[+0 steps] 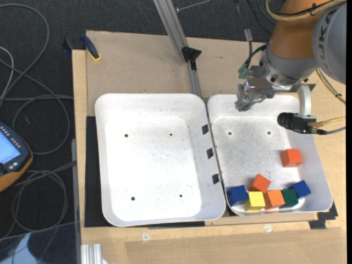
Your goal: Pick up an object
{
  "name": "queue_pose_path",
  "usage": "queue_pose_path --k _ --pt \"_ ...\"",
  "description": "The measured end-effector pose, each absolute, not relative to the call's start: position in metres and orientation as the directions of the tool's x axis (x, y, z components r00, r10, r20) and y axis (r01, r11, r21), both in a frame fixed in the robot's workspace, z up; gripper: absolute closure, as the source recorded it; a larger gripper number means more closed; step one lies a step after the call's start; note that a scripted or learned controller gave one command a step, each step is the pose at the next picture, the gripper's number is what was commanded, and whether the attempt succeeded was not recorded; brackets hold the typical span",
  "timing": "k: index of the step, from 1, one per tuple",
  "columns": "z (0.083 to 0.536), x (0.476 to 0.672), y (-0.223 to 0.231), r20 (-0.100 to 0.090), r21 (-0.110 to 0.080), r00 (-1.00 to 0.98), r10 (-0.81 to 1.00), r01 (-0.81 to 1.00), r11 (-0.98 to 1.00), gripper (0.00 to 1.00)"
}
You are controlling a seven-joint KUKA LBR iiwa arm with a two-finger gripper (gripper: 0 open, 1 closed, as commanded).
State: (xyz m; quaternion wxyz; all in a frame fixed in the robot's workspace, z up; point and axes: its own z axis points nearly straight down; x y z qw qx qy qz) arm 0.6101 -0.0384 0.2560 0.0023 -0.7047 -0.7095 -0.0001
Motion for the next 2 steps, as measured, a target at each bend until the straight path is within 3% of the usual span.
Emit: queue_pose_path --k 2 --pt "0.258 0.584 0.079 0.004 -0.004 -0.008 1.0 1.0 0.008 1.0"
